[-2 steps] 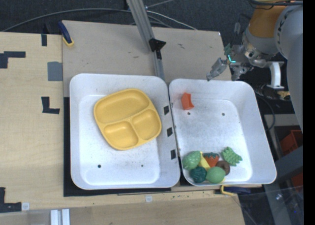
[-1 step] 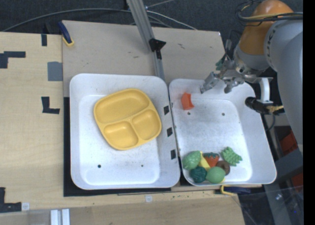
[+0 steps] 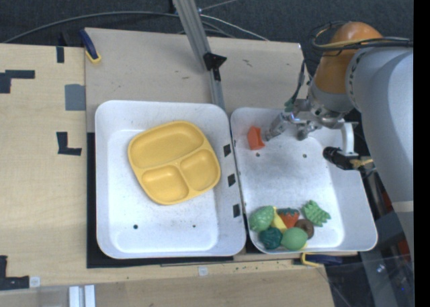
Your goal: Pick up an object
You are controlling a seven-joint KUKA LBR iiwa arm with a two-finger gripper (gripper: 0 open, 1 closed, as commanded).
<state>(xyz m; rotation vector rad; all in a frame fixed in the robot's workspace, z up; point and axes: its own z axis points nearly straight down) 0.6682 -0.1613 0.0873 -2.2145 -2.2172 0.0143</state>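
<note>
The jaws (image 3: pixel 287 126) hang over the upper part of the right bin (image 3: pixel 336 195), close to its back rim; whether they are open or closed cannot be determined at this angle and size. Nothing is visibly held. The grey arm (image 3: pixel 386 97) enters from the right, with its orange band (image 3: pixel 342 54) above the wrist.

An orange block (image 3: pixel 255 138) lies on the floor of the right bin near its upper left corner, just beside the jaws and to their left. Contact between the two cannot be confirmed.

A cluster of small toy foods (image 3: pixel 287 226) sits at the lower edge of the right bin. It includes green, yellow, red and brown pieces, packed against one another. A green leafy piece (image 3: pixel 316 213) lies at the right end of the cluster.

The left bin (image 3: pixel 117 185) holds a yellow divided tray (image 3: pixel 174 162) with three compartments, set slightly askew in the upper half of the bin.

Both bins rest side by side on the table (image 3: pixel 148 64). A metal post (image 3: pixel 191 20) rises from behind the bins.
</note>
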